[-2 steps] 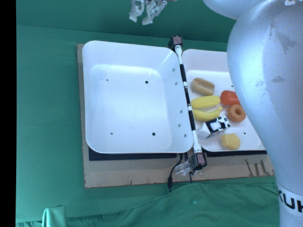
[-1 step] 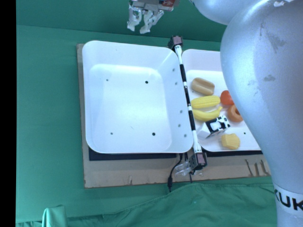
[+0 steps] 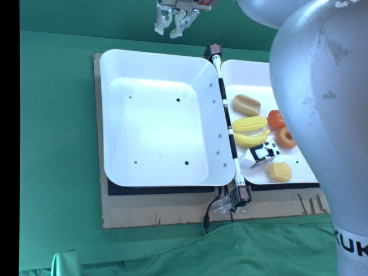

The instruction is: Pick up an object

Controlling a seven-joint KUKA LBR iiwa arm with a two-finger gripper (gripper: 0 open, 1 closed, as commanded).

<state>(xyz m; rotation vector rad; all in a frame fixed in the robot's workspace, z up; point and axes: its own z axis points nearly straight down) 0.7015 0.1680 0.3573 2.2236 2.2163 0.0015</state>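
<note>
My claw above the far edge of the worktop, holding nothing

My grey arm (image 3: 310, 96) covers part of the right bin (image 3: 247, 73); the left bin (image 3: 161, 119) lies beside it. My claw (image 3: 175, 25) hangs beyond the left bin, fingers slightly apart. In the right bin lie a banana (image 3: 252, 138), corn cob (image 3: 249, 123), bread roll (image 3: 246, 104), doughnut (image 3: 285, 137) and tomato (image 3: 276, 118).

The arm (image 3: 313, 96) is a smooth, rounded grey casing with a few faint scuffs and black "KU" lettering on a white band near its base. The end effector (image 3: 176, 20) has pale whitish fingers beneath a metallic body with a red detail.
</note>
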